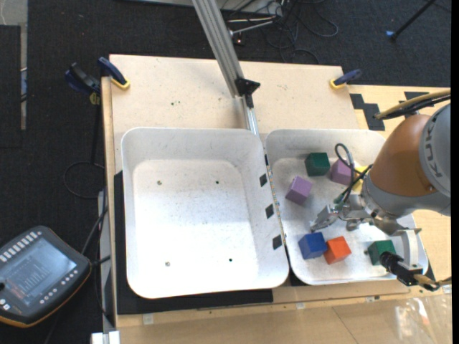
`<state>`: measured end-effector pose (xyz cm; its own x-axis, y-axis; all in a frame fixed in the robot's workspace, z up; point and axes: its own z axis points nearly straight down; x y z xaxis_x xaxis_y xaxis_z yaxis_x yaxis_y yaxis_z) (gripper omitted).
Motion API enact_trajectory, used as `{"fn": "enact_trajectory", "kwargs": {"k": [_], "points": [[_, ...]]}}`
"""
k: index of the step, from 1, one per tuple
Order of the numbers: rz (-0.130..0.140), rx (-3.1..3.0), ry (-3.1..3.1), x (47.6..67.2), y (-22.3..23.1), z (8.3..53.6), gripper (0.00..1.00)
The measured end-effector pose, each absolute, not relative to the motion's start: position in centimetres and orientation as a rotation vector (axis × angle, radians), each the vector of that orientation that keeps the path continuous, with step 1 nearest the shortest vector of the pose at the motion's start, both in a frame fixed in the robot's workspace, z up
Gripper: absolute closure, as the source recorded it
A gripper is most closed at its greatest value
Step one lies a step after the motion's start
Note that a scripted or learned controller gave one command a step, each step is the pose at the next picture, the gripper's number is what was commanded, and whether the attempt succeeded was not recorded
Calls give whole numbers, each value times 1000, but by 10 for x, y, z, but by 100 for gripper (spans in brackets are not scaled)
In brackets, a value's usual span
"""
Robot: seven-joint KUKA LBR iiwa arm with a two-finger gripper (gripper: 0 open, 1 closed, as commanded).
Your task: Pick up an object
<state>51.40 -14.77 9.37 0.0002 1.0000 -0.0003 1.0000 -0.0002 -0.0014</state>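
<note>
The right bin [287, 149] holds several small blocks: a dark green cube [317, 164], a purple cube [299, 190], a mauve block [341, 172], a blue cube [312, 245], an orange cube [338, 249] and a green block [381, 251]. My gripper [336, 217] hangs over the bin's middle, just above and right of the blue and orange cubes. Its metal fingers [320, 221] point left and down, with nothing visibly between them. The grey arm with its orange band [401, 163] covers the bin's right side.
The left bin [136, 192] sits beside the right one, with a few dark specks on its floor. A slanted metal pole [219, 34] rises behind the bins. Clamps sit at the board's back corners. A teach pendant [36, 271] lies on the floor at lower left.
</note>
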Motion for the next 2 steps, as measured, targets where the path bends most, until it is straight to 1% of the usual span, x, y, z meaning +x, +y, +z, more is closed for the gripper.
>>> {"fn": "enact_trajectory", "kwargs": {"k": [1, 2], "points": [[-3, -2224, -2222, 515, -148, 106, 100], [-5, -2224, -2228, 516, -150, 169, 100]]}}
